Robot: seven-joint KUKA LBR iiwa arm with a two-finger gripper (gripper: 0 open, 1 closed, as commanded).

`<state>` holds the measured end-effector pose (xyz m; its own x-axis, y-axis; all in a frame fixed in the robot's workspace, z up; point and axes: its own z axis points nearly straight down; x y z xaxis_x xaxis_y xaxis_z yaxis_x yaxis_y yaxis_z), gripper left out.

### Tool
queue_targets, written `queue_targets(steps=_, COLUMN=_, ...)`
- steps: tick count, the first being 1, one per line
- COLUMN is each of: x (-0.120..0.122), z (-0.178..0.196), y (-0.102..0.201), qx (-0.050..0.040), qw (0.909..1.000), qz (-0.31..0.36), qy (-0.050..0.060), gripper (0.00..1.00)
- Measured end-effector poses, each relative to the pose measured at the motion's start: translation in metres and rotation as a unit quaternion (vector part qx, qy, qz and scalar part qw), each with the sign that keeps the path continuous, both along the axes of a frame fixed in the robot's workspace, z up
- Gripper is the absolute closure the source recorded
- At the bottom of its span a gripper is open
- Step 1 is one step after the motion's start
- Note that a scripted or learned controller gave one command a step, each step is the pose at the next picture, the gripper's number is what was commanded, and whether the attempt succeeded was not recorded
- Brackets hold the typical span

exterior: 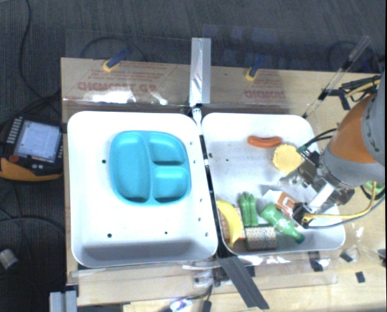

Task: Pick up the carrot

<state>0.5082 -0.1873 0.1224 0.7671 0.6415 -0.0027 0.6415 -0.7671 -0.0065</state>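
Carrot (265, 141) is seen lying near the right bin's (235, 174) 12 o'clock rim, apart from the arm (352, 145) at 4 o'clock; the jaws' state cannot be told.

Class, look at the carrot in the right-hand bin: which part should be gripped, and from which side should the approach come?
Grip the carrot at its middle, coming straight down from above and closing across its narrow width. It lies flat, and the yellow disc crowds only one end, so the long sides look free.
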Motion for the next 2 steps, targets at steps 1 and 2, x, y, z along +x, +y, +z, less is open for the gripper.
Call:
queue_targets(steps=1, x=0.001, z=0.064, y=0.002, qx=-0.0018, qw=0.9999, qz=-0.011, qy=0.000, gripper=0.00)
queue_targets(steps=2, x=0.007, z=0.089, y=-0.021, qx=-0.0026, qw=0.9949, qz=-0.100, qy=0.001, gripper=0.00)
